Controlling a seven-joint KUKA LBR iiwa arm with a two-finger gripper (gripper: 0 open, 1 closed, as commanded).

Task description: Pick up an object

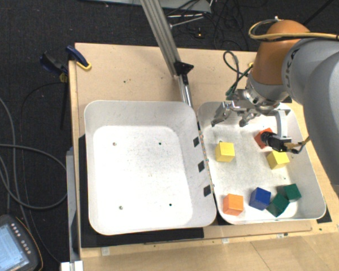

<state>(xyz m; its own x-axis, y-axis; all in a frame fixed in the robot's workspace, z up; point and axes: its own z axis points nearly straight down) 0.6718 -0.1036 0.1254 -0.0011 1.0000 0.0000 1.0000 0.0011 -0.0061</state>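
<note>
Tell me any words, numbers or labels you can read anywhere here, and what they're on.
None can be read.
The screen of the handheld panel on the floor is lit, but its content is too small and blurred to read.
The blocks, the right bin and the arm carry no visible text.

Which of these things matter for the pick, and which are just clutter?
For the job: gripper; right bin with two yellow cubes, orange cube, blue cube, two green cubes, red block.

Lying about: left bin, clamp, tablet.

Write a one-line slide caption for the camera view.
Gripper hovers open over the right bin, above scattered coloured blocks.
</note>
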